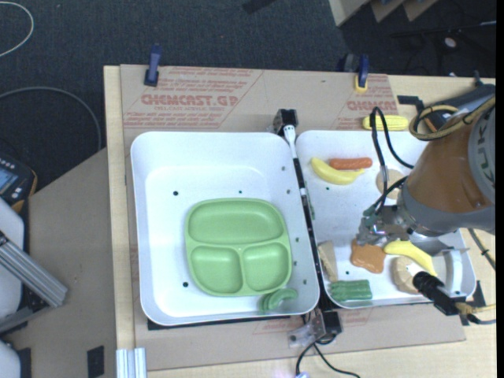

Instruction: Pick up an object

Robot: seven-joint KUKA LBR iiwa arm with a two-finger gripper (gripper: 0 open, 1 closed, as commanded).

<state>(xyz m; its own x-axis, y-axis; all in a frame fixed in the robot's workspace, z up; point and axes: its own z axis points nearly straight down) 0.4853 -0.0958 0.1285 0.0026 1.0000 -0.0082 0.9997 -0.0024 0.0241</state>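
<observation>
A: Item one, the tool (376,231)?
B: Low in the right bin (346,211), at the end of the arm (449,187). The wrist covers most of it; whether it is spread or closed, and whether it grips anything, I cannot tell.

A: Items near it?
B: An orange block (367,258) just below it, top edge hidden under the tool. A yellow banana (409,252) just to its right, partly under the arm. A pale round piece (405,274) below that banana, cut off by black hardware.

A: Further out?
B: A green piece (350,290) below the block, at the bin's near wall. A tan scrap (326,260) to the tool's lower left, hard to identify. Above the tool, well apart, a second banana (332,173) touching a red-orange stick (350,163).

A: Left of the tool?
B: The left bin (157,203), holding a green tray (236,245) with three sections, and a small green curl (277,298) at the tray's lower corner.

A: Underneath?
B: The surface (197,97), lettering partly readable.
</observation>
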